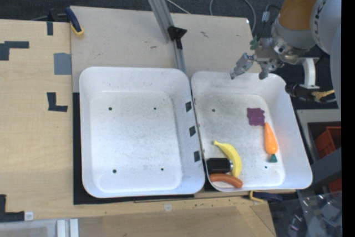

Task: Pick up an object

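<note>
1. Lying nearest, along the right bin's [288, 119] front edge: sausage [226, 180], black block [217, 165], banana [231, 156].
2. Sitting further right: purple piece [255, 116], carrot [270, 140].
3. Hovering over the far rim, the tool [250, 67] is spreading its fingers, pinching nothing; picking appears not yet begun.

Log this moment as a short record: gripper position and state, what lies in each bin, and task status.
gripper position: two-finger gripper above the far edge of the right white bin
gripper state: open, nothing between its fingers
right bin contents: yellow toy banana, orange toy carrot, flat purple piece, small black block, red-orange toy sausage
left white bin: bare speckled floor
task status: nothing picked up yet
</note>
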{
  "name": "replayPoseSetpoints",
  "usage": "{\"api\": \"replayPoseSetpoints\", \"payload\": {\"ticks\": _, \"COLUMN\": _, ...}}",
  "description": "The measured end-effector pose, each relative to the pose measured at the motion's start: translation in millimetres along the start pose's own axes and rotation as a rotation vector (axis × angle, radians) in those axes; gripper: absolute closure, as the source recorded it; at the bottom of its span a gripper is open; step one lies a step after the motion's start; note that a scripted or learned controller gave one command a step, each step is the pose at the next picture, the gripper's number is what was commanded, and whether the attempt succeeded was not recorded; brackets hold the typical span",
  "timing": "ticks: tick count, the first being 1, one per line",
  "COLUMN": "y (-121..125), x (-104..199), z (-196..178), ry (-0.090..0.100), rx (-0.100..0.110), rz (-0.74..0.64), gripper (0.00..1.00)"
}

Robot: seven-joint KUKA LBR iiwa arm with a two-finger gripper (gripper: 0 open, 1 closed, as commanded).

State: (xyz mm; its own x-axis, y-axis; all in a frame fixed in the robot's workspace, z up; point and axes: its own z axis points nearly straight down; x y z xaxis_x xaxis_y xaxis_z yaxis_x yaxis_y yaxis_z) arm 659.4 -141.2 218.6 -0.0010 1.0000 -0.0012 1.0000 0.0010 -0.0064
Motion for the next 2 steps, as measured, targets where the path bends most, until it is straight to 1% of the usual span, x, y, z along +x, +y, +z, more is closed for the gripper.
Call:
{"api": "replayPoseSetpoints", "payload": {"ticks": 1, "y": -2, "x": -5, "z": 45, "ry": 0.000, "rx": 0.000, "rz": 0.000, "gripper": 0.00}}
{"api": "replayPoseSetpoints", "payload": {"ticks": 2, "y": -9, "x": -5, "z": 109, "ry": 0.001, "rx": 0.001, "rz": 0.000, "gripper": 0.00}}
